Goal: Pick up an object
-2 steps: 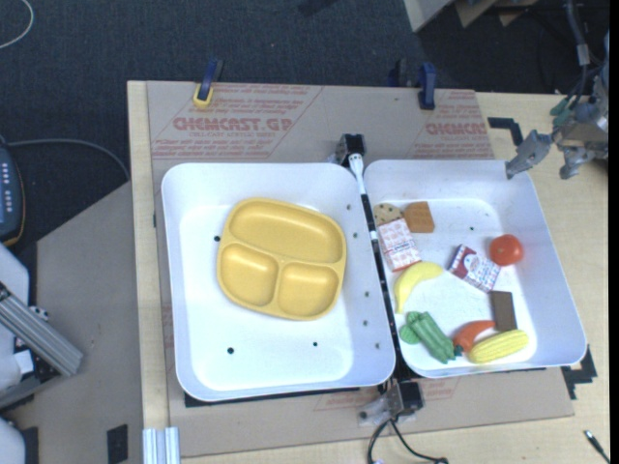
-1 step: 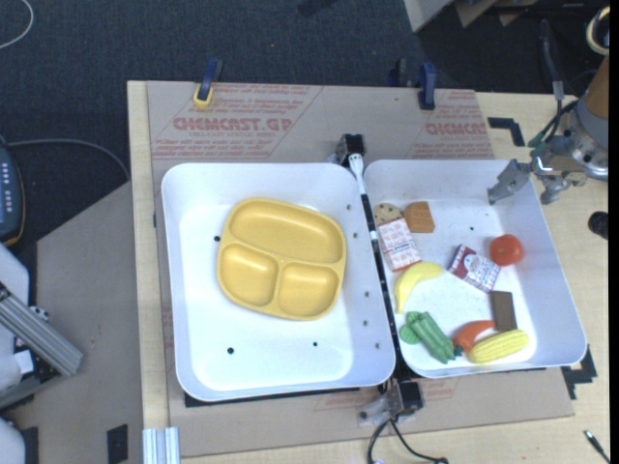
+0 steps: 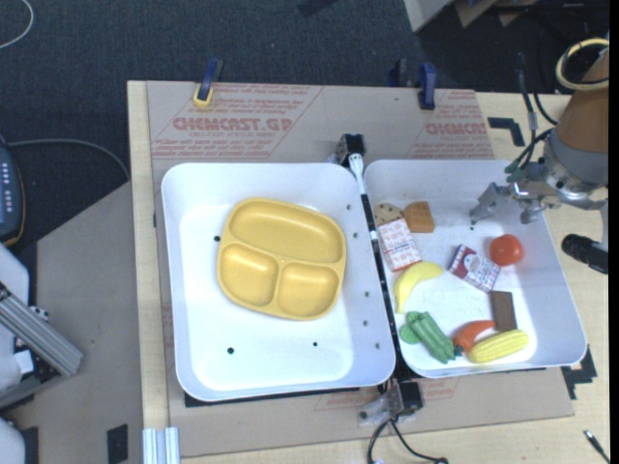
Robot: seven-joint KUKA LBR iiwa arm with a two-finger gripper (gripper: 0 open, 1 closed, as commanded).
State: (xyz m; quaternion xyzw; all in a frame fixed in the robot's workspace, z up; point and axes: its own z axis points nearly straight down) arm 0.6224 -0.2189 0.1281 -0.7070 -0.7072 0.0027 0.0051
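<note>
My desk point(image 3: 290, 114) carries two shallow white bins side by side. The left bin point(image 3: 193, 356) holds one thing: a yellow divided plate point(image 3: 280, 257) with three compartments, lying flat near the middle.

The right bin point(image 3: 566, 298) holds the small toy foods. Along its left side lie a round speckled cookie point(image 3: 388, 213), a tan square piece point(image 3: 420, 217) just beside it, and below them a white packet with red print point(image 3: 398, 246). A yellow banana point(image 3: 416, 281) curves below that packet. Near the middle is a second red-and-white packet point(image 3: 474, 268), tilted, and to its right a round red tomato point(image 3: 506, 250) — glossy, lying loose on the bin floor. Lower down sit a green vegetable point(image 3: 427, 334), an orange-red piece point(image 3: 471, 333), a yellow corn cob point(image 3: 498, 346) touching that piece, and a brown bar point(image 3: 502, 309) just above the corn.

My pincer point(image 3: 508, 201) hangs over the upper right part of the right bin, above the tomato and apart from it — its grey fingers look spread, and nothing sits between them. None of the foods is lifted; all rest on the bin floor.
</note>
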